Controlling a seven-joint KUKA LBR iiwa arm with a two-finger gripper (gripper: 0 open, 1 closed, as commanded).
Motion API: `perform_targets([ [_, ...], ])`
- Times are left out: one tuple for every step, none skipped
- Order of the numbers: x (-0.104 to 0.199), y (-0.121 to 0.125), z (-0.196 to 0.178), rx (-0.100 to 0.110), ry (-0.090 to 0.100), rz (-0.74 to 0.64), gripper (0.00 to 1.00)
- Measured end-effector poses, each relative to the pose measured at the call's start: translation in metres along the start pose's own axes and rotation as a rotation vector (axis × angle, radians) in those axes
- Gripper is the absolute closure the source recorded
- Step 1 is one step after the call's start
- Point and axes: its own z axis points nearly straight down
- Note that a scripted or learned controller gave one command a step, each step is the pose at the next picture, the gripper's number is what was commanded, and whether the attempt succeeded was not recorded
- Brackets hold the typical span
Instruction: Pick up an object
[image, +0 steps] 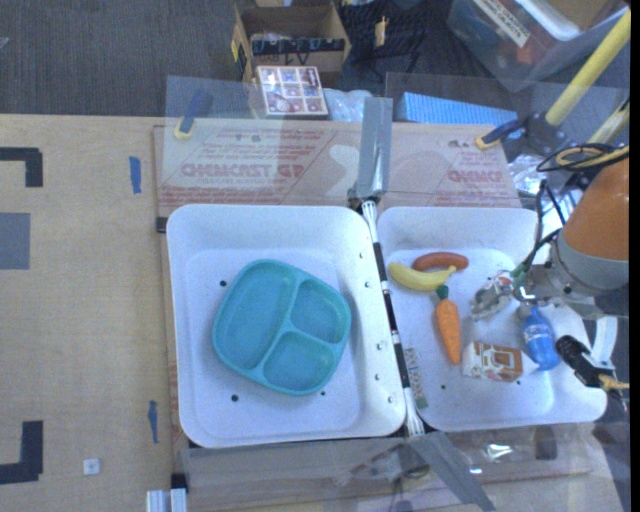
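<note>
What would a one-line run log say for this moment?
arm: over right bin | gripper: above bin floor, beside carrot | divided plate: left bin

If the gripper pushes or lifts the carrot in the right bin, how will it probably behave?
The carrot looks like a smooth, rigid toy, so it probably stays stiff and may slip. Its round, tapered shape suggests it could roll or swing sideways when pushed. It lies near the banana, which might get nudged.

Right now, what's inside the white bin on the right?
The right bin holds a banana, sausage, carrot, small carton and blue bottle. The arm covers the bin's right edge.
</note>
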Motion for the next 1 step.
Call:
perform_targets([
  [-0.0070,0.0005,-0.0099,-0.011,-0.021,0.003,1.00],
])
